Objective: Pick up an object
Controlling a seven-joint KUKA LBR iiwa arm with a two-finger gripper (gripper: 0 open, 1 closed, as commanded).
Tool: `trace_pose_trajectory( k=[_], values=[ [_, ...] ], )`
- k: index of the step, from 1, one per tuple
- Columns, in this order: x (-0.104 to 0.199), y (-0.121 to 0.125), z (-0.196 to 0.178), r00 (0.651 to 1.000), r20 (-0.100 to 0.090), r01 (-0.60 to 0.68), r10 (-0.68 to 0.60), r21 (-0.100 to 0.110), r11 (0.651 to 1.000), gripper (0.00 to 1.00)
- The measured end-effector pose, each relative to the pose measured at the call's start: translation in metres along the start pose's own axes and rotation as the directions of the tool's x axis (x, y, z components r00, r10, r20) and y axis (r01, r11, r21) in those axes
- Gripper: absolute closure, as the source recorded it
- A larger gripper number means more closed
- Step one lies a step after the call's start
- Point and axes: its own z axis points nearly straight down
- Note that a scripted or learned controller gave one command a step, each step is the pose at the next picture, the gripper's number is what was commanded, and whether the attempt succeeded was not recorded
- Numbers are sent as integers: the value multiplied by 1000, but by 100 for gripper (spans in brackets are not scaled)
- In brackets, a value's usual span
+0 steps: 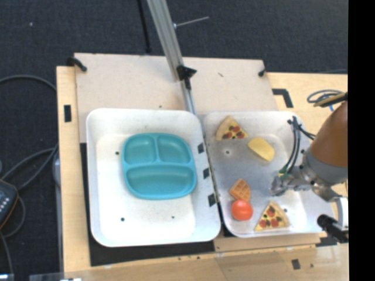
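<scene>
Two shallow white bins sit side by side on your bench, and the toy food is all in the right one. You have a teal divided plate point(159, 165) lying flat in the middle of the left bin point(102, 127), with three compartments, two small at the far side and one long one nearest you. In the right bin point(258, 120) you can count five pieces: a pizza slice point(229, 129) near the far left corner, a yellow wedge of cheese point(261, 148) just to its right and a little nearer, a small waffle piece point(240, 189) lower down toward the bin's left side, a red-orange tomato point(241, 210) just below the waffle and almost touching it, and a second pizza slice point(272, 216) to the right of the tomato by the near edge. Your arm comes in from the right, its orange band point(331, 136) above the grey wrist, and the gripper point(282, 184) hangs over the right half of that bin, between the cheese and the near pizza slice, apart from both. Nothing lies between its fingers; you cannot tell from this angle whether the pincer is released or clenched, since the tips are too small and dark to read. A grey metal rail point(167, 31) slants down from the top toward the gap between the bins. Dark cables point(17, 157) trail over the floor at your left.
</scene>
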Motion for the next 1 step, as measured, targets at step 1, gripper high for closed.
trace_pose_trajectory(
  k=[1],
  values=[
    [3,-6,-57,1000,1,8,-8,-2,1000,100]
  ],
)
